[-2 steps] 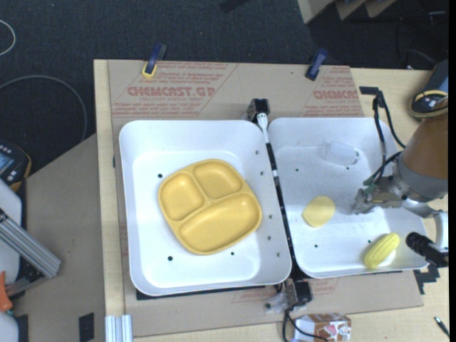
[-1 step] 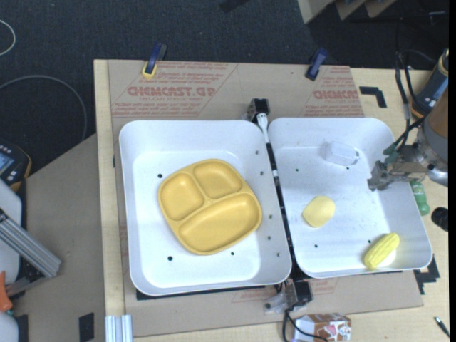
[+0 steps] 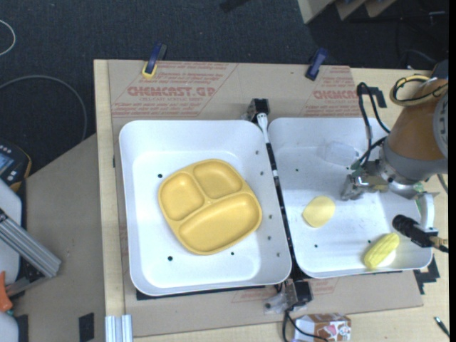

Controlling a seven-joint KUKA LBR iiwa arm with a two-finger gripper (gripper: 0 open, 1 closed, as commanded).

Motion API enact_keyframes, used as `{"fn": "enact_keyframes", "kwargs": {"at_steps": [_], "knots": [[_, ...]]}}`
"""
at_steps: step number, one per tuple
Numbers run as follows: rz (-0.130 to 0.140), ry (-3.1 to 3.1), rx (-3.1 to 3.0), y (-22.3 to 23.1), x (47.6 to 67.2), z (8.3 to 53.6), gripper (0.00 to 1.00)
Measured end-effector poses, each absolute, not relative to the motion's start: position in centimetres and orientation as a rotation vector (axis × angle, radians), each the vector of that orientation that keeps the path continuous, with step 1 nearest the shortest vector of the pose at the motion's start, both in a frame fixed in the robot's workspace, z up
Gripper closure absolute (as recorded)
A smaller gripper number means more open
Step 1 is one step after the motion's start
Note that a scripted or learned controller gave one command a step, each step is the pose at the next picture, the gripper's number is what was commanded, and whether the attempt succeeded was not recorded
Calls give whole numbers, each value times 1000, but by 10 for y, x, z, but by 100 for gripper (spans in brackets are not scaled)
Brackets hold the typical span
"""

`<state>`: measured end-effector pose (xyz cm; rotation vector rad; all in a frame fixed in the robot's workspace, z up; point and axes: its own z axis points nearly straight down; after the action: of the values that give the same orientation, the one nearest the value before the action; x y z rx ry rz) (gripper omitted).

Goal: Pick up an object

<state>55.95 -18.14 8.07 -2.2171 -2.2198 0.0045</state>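
In the right bin, a pale yellow rounded object lies near the left wall. A yellow corn cob rests at the front right corner. My gripper hangs low over the middle of this bin, just right of and slightly beyond the rounded object, apart from it. The grey arm with its orange band comes in from the right. Nothing shows in the gripper.
The left bin holds a yellow divided plate. A faint translucent shape lies at the back of the right bin. Black cables loop beside the arm. Clamps hold the cardboard at the back edge.
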Motion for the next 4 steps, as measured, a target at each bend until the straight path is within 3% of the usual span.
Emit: {"fn": "enact_keyframes", "kwargs": {"at_steps": [1,2,3,4], "knots": [[2,-2216,-2219,-164,524,84,100],[-12,-2235,-2215,-73,513,191,100],[2,-2224,-2209,-1,477,184,100],[-17,-2235,-2217,49,481,299,100]]}}
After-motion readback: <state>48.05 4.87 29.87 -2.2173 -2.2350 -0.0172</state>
